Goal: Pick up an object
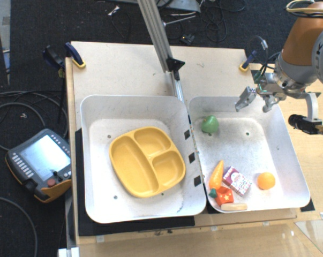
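My gripper (256, 103) hangs open over the far edge of the right bin (290, 143), with nothing between its two fingers. Below and to its left a green pepper-shaped toy (209, 124) lies near the bin's far left corner. Toward the near side lie an orange carrot (217, 174), a red strawberry-like toy (224, 196), a small pink and white box (237, 181), an orange ball (265, 181) and a pale stick-shaped piece (232, 207). The gripper is well apart from all of them.
The left bin (97, 116) holds a yellow divided plate (147, 160). A slanted metal pole (157, 28) rises at the back between the bins. A teach pendant (40, 165) lies off the bench at left. Clamps (75, 56) sit at the bench's far corners.
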`<state>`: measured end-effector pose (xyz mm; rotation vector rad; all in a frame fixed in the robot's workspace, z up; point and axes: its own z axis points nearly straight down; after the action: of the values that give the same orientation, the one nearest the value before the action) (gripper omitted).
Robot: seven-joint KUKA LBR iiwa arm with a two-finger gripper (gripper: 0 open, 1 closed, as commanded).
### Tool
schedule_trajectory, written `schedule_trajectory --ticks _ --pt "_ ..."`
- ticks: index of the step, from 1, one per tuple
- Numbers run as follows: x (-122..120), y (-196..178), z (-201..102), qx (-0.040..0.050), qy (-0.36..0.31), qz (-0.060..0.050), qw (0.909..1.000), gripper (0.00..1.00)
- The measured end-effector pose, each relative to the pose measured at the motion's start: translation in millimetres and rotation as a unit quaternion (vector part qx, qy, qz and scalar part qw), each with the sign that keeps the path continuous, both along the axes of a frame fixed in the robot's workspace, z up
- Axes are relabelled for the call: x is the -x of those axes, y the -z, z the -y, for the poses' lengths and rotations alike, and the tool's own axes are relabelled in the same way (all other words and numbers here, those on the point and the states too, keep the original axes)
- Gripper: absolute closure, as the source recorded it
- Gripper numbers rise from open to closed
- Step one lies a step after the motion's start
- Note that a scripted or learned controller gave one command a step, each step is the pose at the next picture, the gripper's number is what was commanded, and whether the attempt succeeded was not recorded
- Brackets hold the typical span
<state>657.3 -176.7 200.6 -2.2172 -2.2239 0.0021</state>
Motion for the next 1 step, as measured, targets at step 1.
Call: schedule_trajectory --ticks 1 --pt "0.0 0.0 0.0 0.0003 0.0 0.0 1.0 0.0"
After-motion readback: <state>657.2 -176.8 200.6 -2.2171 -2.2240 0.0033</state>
